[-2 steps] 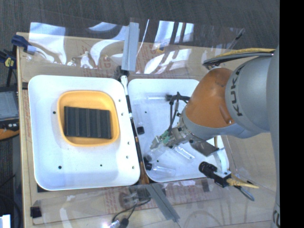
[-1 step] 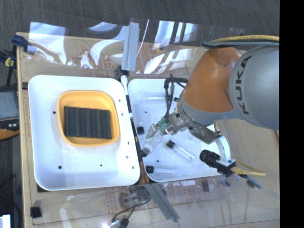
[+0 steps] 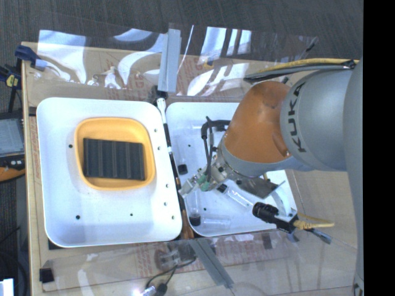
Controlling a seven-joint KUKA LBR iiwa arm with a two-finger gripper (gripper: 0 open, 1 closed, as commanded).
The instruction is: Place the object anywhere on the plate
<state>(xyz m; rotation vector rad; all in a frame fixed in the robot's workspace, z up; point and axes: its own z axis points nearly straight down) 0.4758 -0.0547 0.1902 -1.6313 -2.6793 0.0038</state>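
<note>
Left bin (image 3: 49, 165): yellow plate (image 3: 114, 125) sits in the far-centre part, upright and flat. A dark ribbed slab (image 3: 114, 159) lies square in the plate's middle, inside the rim. Rest of that bin's floor is bare white.

Right bin (image 3: 185, 119): loose items all on its left and near side. Small black piece (image 3: 182, 168) is just beside the left wall. Second black piece (image 3: 195, 217) is nearer, close to the near-left corner. A clear piece (image 3: 217, 219) lies along the near wall, and a clear tube-like piece (image 3: 237, 196) is just right of my tool. I can't tell which of these is the pick object; all are in the right bin, well apart from the plate.

My gripper (image 3: 199, 182) is low over the left half of the right bin, between the two black pieces and just right of them. Tip is small and cluttered in this view, so I can't tell whether it's wide, narrow or holding anything.

My arm (image 3: 308, 122) comes in from the right, and its orange band (image 3: 259, 122) covers the middle of the right bin.
</note>
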